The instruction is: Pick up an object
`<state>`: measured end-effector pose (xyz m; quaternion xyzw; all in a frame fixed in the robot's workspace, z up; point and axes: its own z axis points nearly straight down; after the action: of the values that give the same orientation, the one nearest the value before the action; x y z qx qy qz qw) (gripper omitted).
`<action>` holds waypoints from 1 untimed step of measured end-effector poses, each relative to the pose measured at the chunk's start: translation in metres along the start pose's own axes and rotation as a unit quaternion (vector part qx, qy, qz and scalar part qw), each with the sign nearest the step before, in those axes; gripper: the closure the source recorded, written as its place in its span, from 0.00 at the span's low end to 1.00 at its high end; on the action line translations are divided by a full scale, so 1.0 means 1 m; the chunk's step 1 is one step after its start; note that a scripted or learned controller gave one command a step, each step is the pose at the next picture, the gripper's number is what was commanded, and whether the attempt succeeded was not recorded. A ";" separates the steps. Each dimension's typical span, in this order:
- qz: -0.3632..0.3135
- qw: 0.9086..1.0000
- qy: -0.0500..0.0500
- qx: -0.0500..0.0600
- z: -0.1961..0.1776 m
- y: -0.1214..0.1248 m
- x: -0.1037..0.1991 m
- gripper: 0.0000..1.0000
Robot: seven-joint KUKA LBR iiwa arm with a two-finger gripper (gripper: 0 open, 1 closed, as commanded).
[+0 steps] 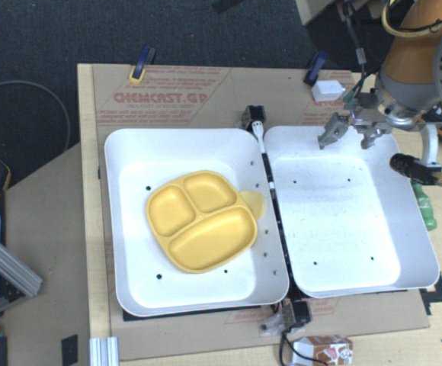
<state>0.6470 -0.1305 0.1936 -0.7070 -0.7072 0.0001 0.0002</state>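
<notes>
A yellow plastic tray (pixel 201 221) with 3 rounded compartments is being kept in the left bin (pixel 122 204), lying flat near the middle of the floor. Its surface is smooth and a little glossy, and 1 small yellow tab at its right side is being pointed toward the divider between the bins. The right bin (pixel 343 227) is being shown as a shallow white shell with rounded corners and some fine dark specks on its floor. Both bins are being supported on a brown cardboard sheet (pixel 183 94) with red printed letters. The gripper (pixel 350 134) is being held over the upper rim of the right bin, well apart from the tray. Its 2 grey metal fingers (pixel 331 133) are being spread apart, with nothing seen between them. The orange band (pixel 427 14) is being seen above the wrist.
</notes>
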 end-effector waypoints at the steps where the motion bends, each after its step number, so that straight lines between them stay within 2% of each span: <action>1: -0.002 1.000 -0.001 -0.007 -0.111 -0.031 0.030 0.00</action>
<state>0.6162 -0.1004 0.3044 -0.7056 -0.7086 -0.0044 -0.0054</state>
